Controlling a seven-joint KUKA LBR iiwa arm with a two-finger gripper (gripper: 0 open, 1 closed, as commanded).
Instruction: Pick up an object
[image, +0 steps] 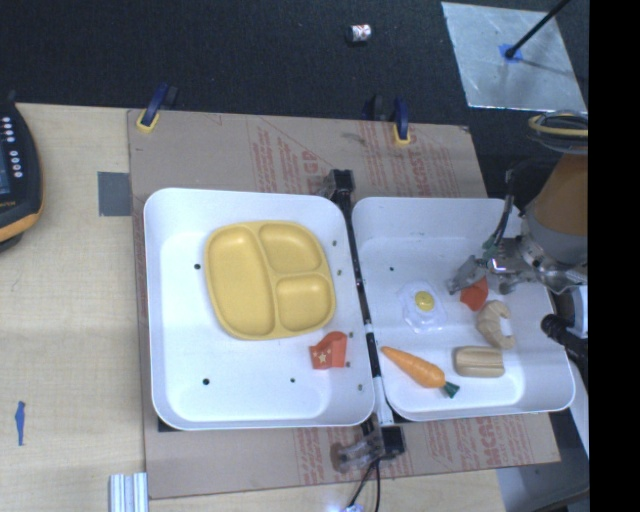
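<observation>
I see the gripper (480, 283) low over the right bin (400, 215), toward its right half, arm (562, 200) coming in from the right edge. Fingers look spread: one metal finger (463, 276) angles out to the left, the other sits to the right near the wrist hardware. A small red piece (475, 294) sits right at the fingertips, between or just under them. I can't tell if it's pinched or only touched; it looks to be resting on the bin floor.

Other items in the right bin:
- fried egg (424, 303), just left of the red piece, near but apart from the left finger
- beige lumpy piece (494, 322), just below the gripper, close to the red piece
- tan roll (479, 362), lying flat below that
- carrot (415, 367), lying at a slant near the bin's lower left, green tip pointing toward the roll

Left bin (180, 390):
- yellow plate (268, 278) with three compartments, upper middle, tilted slightly
- red block (328, 351) with a yellow mark, just below the plate's lower right corner, close to the wall between the bins

Both bins sit on a cardboard sheet (300, 150) clamped to the bench with blue clips at the top edge. A controller pendant (15, 170) lies at the far left edge.
</observation>
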